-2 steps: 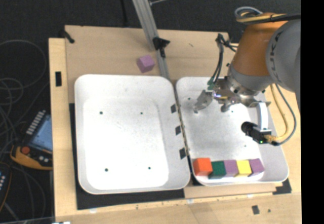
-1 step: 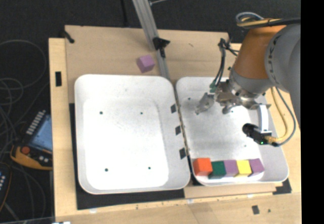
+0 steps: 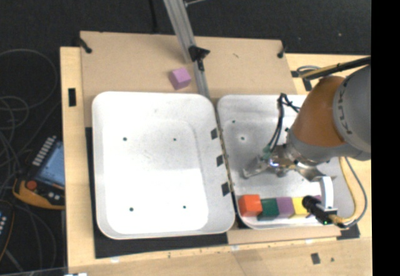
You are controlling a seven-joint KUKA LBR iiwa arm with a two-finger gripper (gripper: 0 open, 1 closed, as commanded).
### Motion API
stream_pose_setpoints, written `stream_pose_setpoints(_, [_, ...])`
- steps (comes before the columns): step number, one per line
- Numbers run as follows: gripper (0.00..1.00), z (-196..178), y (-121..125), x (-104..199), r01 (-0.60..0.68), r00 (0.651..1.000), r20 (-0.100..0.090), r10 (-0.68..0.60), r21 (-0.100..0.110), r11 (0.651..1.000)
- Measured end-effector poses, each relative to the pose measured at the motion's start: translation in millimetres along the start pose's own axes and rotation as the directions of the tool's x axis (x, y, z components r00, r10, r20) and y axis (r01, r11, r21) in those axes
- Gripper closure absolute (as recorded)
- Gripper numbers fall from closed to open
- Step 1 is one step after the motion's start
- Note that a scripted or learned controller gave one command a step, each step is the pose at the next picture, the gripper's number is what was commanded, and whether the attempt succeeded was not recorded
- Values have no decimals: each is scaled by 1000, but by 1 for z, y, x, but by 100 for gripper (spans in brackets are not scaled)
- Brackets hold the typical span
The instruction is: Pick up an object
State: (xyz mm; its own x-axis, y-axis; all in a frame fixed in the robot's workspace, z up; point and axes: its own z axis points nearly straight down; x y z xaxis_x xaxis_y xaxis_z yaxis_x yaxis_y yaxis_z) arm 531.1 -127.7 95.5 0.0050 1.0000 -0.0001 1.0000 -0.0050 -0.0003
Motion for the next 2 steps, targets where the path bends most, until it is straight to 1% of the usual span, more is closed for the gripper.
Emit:
stream_pose_setpoints(1, [0,-2,2,1,1,1000,0,-1,-3,1000])
stream_pose_setpoints(2, [0,-2,61,31,11,1000,0,-11,-6,1000])
